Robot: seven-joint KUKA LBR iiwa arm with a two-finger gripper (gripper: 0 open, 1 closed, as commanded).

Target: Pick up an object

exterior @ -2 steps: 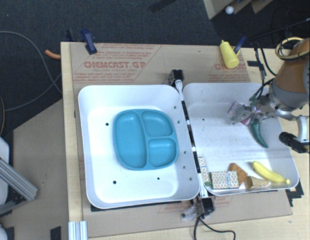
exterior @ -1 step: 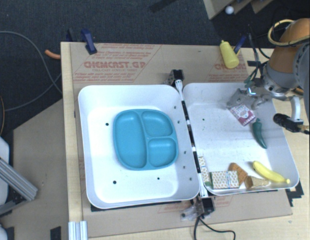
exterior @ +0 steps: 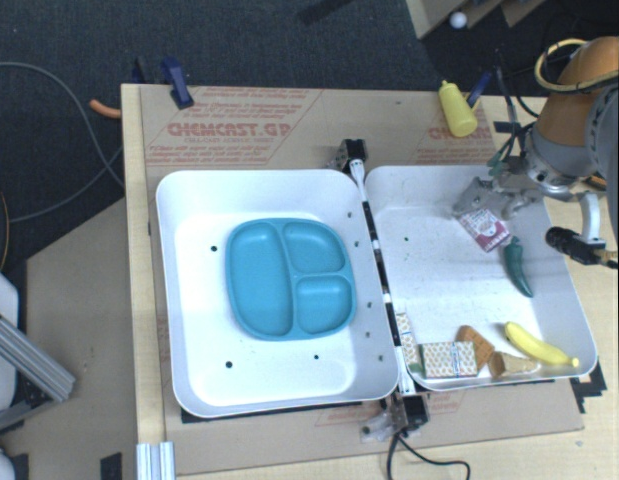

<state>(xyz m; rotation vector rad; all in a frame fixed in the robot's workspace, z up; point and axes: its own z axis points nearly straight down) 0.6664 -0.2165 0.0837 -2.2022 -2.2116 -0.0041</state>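
My gripper [exterior: 486, 200] hangs over the far part of the right bin [exterior: 429, 268], with the grey arm [exterior: 574, 118] coming in from the right. Directly below it, touching or nearly touching, lies a small red-and-white packet [exterior: 488, 230]. A green pepper [exterior: 517, 266] lies just to the packet's near right. Along the bin's near edge sit a yellow banana [exterior: 536, 345], a brown pastry piece [exterior: 478, 343] and a small patterned box [exterior: 448, 359]. I cannot see whether the packet is gripped.
The left bin [exterior: 189, 268] holds a blue divided plate [exterior: 289, 276]. A yellow clamp handle [exterior: 456, 109] and a blue clamp [exterior: 175, 82] sit on the bench's far edge. A black divider bar [exterior: 374, 258] runs between the bins.
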